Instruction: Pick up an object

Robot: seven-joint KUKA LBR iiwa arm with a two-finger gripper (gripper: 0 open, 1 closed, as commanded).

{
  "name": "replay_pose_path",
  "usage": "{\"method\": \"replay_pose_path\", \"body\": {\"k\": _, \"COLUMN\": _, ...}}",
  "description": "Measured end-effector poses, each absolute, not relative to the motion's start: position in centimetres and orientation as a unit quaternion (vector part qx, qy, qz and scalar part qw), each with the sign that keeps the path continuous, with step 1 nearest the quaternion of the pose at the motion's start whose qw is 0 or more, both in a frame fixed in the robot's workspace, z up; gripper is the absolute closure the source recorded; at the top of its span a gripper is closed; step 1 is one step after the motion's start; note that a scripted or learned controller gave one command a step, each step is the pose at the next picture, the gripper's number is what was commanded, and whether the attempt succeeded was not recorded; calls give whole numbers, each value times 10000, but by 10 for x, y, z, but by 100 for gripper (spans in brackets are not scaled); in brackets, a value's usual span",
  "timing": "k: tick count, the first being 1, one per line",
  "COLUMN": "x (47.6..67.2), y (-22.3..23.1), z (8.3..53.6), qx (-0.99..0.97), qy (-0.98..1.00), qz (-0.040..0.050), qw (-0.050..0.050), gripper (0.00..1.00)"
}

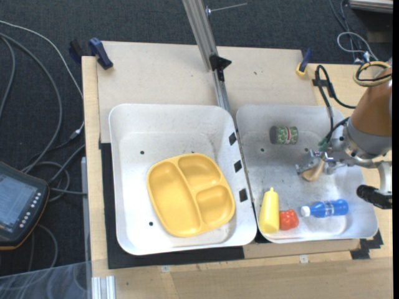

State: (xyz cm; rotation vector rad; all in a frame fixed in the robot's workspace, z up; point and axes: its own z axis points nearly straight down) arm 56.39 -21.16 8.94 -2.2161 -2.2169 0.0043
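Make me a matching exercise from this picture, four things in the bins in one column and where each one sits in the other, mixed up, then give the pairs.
Things:
1. yellow divided plate
2. green can
3. yellow bottle
4. blue bottle

Places:
A. right bin, front left corner
B. left bin
C. right bin, near the back
D. right bin, front right, lying on its side

Pairs: 1-B, 2-C, 3-A, 4-D
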Motion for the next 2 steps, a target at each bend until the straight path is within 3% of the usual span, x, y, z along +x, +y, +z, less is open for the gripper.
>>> {"method": "replay_pose_path", "body": {"k": 1, "x": 566, "y": -212, "z": 104, "qx": -7065, "qy": -7077, "qz": -10, "qw": -1, "gripper": 100}}
{"method": "replay_pose_path", "body": {"k": 2, "x": 571, "y": -206, "z": 167, "qx": -7064, "qy": -7078, "qz": -19, "qw": -33, "gripper": 100}}
